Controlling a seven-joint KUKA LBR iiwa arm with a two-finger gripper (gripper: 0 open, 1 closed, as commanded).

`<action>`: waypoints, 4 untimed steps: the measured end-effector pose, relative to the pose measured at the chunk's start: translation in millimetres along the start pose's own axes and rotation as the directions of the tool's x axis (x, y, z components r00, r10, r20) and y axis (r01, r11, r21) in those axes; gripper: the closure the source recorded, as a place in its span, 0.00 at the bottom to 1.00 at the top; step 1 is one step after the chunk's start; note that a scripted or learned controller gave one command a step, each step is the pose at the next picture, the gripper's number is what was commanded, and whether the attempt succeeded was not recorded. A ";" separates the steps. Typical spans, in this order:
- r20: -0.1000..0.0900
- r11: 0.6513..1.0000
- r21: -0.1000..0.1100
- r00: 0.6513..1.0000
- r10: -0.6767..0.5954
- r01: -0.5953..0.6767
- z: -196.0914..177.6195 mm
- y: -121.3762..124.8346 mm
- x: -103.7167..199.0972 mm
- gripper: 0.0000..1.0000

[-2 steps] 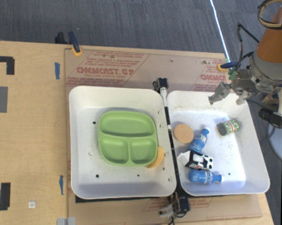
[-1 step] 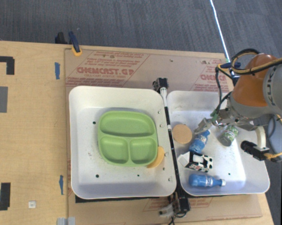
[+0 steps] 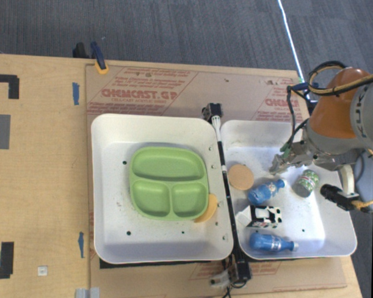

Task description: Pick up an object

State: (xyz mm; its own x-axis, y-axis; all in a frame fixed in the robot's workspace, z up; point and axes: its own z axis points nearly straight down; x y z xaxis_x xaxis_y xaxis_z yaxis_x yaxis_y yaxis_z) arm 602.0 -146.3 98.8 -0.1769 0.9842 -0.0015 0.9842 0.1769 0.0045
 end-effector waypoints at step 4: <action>0.003 0.761 -0.001 0.761 -0.649 0.649 12.3 -40.9 -40.7 0.00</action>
State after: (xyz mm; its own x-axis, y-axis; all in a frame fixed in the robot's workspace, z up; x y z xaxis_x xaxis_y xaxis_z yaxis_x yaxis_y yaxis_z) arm 569.0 -193.6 86.4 -0.7735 0.6338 -0.0068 0.6337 0.7735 0.0036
